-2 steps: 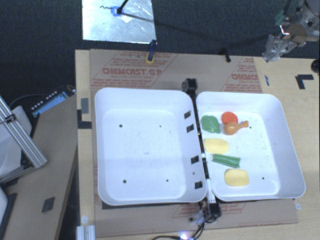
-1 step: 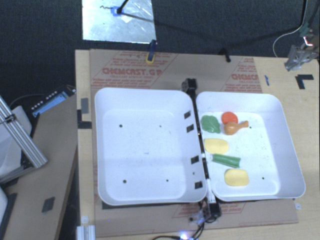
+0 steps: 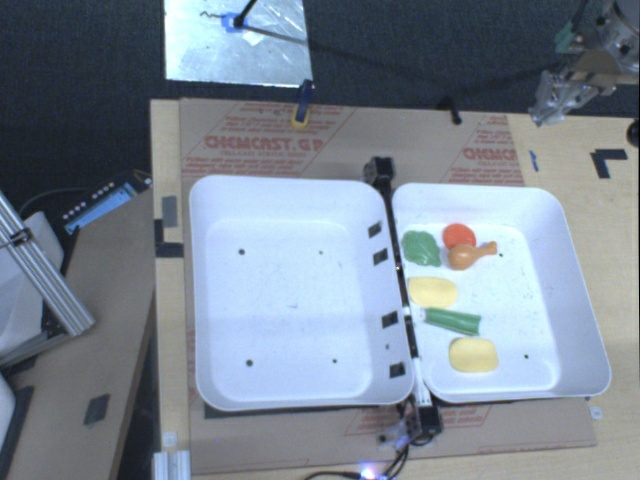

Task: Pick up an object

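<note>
The right bin (image 3: 570,268) holds several toy foods near its left side: a green leafy piece (image 3: 421,248), a red-orange round piece (image 3: 459,234), a brown drumstick shape (image 3: 468,255), a pale yellow lump (image 3: 432,291), a green pod (image 3: 452,320) and a yellow lump (image 3: 473,355). My gripper (image 3: 560,96) hangs at the top right, well above and behind the right bin, far from all the pieces. Nothing shows between its fingers.
The left bin (image 3: 215,268) lies beside the right one, joined by a black hinge strip (image 3: 400,288). Both rest on a cardboard sheet (image 3: 260,138). A shiny metal plate (image 3: 235,28) lies at the back left, and a cable (image 3: 400,68) runs across the dark floor.
</note>
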Controlling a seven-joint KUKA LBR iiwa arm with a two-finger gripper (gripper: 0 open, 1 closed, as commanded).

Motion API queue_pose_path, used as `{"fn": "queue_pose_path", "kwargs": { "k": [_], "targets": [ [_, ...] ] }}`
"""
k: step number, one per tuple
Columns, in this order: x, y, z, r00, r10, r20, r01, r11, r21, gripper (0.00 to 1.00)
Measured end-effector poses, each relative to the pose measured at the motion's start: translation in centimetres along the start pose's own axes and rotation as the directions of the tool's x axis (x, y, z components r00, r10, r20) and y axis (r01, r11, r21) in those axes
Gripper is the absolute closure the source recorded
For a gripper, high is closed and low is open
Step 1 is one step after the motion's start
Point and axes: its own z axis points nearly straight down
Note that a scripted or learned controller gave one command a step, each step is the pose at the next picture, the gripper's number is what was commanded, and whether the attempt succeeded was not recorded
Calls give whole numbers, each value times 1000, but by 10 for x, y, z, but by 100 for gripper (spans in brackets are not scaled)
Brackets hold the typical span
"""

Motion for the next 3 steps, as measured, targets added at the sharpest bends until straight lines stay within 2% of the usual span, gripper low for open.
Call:
{"fn": "queue_pose_path", "kwargs": {
  "k": [1,2,3],
  "targets": [
    [-57,-2,20,1000,11,3,-11,1000,4,100],
    [-82,-2,8,1000,9,3,-9,1000,0,100],
    [-48,0,-38,1000,2,1,-2,1000,-1,100]
  ]
}}
